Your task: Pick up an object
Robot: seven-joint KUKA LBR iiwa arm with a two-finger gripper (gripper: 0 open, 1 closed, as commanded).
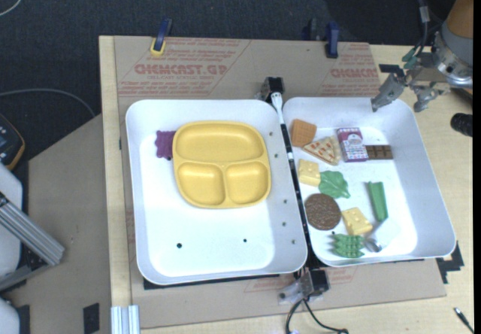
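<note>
The right bin [428,197] holds several toy foods: an orange toast [304,132], a pizza slice [323,150], a pink packet [350,144], a chocolate bar [378,152], a cheese block [309,172], a broccoli piece [334,183], a brown cookie [323,211], a green stick [377,199], another cheese piece [356,220] and green leaves [347,245]. My gripper [399,101] hangs over the far right corner of that bin, above and behind the food. It is open, with nothing between its fingers.
The left bin [150,235] holds a yellow divided plate [222,162] with a purple piece [164,143] at its left edge. Clamps [158,39] sit on the bench's far edge. A black divider [285,144] runs between the bins.
</note>
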